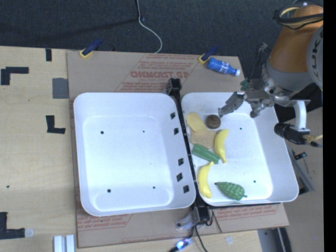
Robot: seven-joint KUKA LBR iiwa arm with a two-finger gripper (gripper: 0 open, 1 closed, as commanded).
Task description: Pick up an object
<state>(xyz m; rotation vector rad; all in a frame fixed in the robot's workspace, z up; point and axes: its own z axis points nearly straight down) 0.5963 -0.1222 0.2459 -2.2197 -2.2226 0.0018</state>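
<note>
The right bin (262,156) holds several toy foods along its left side. A pale yellow piece (194,121) lies beside a small brown round thing (212,121), with a tan piece (201,137) just below them. Further down are a yellow banana (221,145), a green pod (206,153), a second banana (203,180) and a bumpy green fruit (230,190). My gripper (241,111) hangs above the bin's far edge, right of the brown thing. It is open, and nothing sits between its spread fingers.
The left bin (126,151) stands next to the right one, joined by a black divider (178,140). A blue bottle (223,66) lies on the cardboard behind the right bin. A black cable (149,30) runs down from the top.
</note>
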